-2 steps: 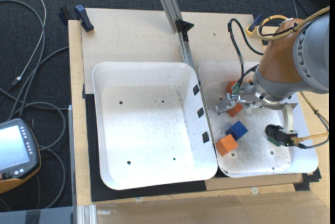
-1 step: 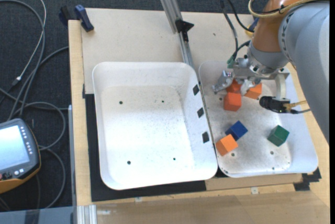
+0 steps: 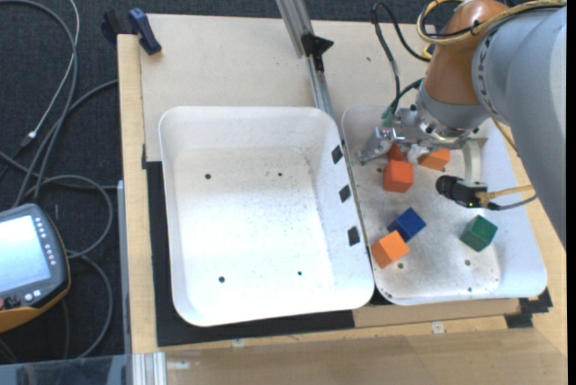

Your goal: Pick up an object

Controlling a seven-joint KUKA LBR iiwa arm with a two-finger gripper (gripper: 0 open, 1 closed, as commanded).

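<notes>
Grey arm (image 3: 526, 59) with orange band (image 3: 463, 46), black and yellow cables looping its wrist.

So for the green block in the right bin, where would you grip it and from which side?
The green block sits apart from the blue block and the orange blocks, near the right bin's outer side. I'd come straight down from above and close on two opposite flat side faces, turning the hand to match its slight rotation. The free space around it should leave finger room.

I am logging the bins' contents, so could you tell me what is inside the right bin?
Right bin: two orange blocks, a blue block, a green block. Another orange piece is partly covered by the gripper.
</notes>
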